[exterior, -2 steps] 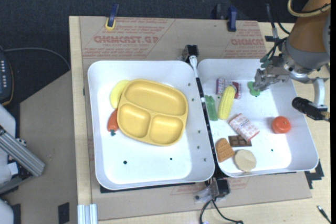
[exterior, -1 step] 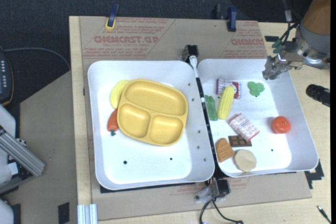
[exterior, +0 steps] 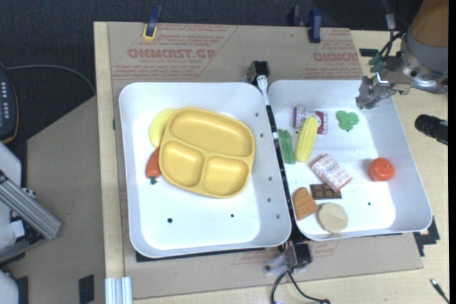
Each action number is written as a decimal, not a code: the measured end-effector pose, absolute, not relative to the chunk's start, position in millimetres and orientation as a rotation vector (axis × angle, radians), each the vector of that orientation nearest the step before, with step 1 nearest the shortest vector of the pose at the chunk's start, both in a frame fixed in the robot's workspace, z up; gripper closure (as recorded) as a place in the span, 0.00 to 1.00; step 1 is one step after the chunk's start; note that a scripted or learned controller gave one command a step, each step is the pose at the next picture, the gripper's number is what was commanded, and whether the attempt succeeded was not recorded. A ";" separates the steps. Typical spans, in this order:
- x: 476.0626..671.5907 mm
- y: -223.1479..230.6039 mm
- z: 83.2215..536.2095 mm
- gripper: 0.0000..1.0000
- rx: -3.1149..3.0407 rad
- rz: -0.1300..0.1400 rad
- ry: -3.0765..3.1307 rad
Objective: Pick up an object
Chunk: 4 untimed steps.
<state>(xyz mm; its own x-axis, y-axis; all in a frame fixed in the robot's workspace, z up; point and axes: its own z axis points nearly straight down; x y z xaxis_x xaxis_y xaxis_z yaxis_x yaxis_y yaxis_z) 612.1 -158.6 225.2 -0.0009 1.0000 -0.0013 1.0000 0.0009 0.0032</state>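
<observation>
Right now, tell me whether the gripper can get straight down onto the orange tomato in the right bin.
Probably yes. The tomato lies by itself on bare bin floor, apart from the other items, and the gripper hovers over the same bin, so nothing seems to block it.

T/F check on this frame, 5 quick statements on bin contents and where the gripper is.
1. The yellow divided tray lies in the left bin. True.
2. The corn cob lies in the left bin. False: it lies in the right bin, beside a green piece.
3. The gripper is over the far right part of the right bin, with nothing visible between its fingers. True.
4. The orange tomato-like ball sits inside the tray. False: it sits on the floor of the right bin, near its right wall.
5. A red-orange piece pokes out at the tray's left edge. True.
</observation>
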 end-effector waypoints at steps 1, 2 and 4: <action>596.9 -108.5 235.8 1.00 2.218 0.002 2.229; 583.2 -55.9 238.4 1.00 2.218 0.000 2.229; 554.2 -27.2 222.2 1.00 2.222 -0.001 2.224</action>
<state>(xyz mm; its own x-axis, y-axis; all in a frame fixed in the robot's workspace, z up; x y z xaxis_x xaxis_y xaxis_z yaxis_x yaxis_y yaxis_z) 554.2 -27.2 222.2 -0.0010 1.0000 0.0013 1.0000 0.0010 -0.0022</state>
